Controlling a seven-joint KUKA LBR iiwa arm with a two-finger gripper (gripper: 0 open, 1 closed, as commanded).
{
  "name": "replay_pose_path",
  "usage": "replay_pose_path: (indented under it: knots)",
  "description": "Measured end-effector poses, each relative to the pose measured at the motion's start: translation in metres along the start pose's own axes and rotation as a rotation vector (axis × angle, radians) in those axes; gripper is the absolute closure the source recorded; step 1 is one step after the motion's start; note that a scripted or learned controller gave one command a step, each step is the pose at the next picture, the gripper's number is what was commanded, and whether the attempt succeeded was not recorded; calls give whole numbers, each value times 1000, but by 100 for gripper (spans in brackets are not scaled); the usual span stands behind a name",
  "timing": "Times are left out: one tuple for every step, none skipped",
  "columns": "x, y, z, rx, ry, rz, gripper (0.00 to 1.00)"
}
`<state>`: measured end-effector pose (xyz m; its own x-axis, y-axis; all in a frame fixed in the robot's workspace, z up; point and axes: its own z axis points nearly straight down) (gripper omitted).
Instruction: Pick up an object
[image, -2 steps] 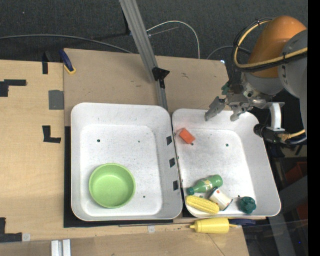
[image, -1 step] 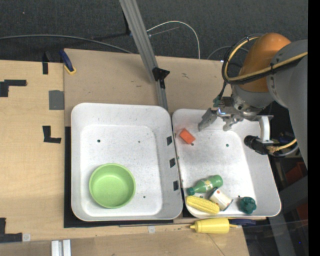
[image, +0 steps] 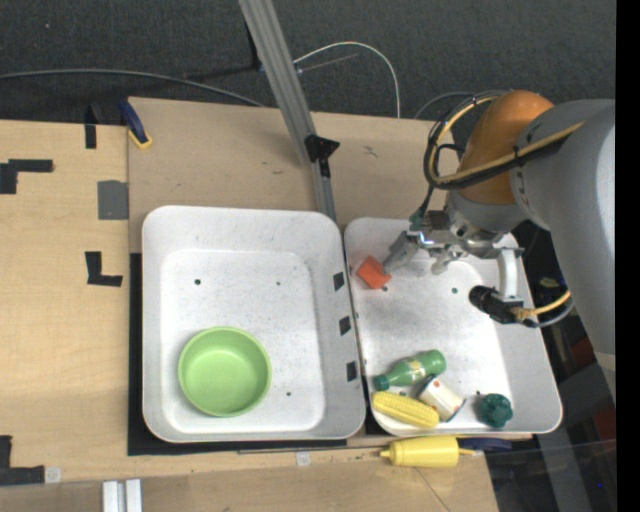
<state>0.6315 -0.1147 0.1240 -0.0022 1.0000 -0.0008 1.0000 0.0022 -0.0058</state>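
Over the right bin (image: 520, 395), the arm (image: 560, 160) bends down, jaws beside the orange block (image: 372, 272).

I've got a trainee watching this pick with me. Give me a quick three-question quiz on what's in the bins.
1. True or false: the green bowl lies in the left bin.
2. Which thing lies nearest the pincer? A) corn B) orange block C) green bottle
3. Fill in: the yellow bottle lies ____ the right bin, on the bench.

Key: 1 true; 2 B; 3 outside.
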Motion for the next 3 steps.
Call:
replay_pose_path:
  knots:
    - [0,1,-13,-4,0,-2,100]
    - [5,2,-56,-9,1,0,100]
    - [11,2,-100,-9,1,0,100]
